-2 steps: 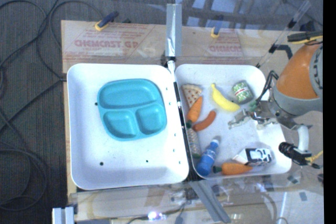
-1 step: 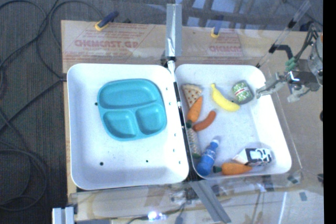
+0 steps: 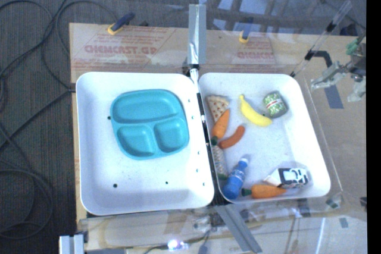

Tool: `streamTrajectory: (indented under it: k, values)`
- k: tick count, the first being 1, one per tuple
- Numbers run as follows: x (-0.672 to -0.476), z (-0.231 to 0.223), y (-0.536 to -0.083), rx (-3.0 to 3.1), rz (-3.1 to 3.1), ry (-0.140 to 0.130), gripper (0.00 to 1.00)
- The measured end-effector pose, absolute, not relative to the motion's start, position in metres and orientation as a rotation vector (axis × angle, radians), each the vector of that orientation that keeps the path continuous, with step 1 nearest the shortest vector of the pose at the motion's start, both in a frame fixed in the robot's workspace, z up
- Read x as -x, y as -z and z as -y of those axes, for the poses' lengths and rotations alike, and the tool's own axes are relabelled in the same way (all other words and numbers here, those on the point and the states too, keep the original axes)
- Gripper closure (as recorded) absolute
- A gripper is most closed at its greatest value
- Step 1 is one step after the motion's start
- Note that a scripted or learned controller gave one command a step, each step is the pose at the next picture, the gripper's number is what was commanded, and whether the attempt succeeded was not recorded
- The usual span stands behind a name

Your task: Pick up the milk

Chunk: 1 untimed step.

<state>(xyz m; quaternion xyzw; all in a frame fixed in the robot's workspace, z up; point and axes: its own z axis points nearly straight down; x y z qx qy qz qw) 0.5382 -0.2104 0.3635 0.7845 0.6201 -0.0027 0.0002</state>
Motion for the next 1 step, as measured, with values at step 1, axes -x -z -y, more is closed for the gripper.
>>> streamTrajectory:
  k: [1]
  values:
    - [-0.5025, 0.1998, -0.2263, -2.456, -1.967, 0.007, 0.0]
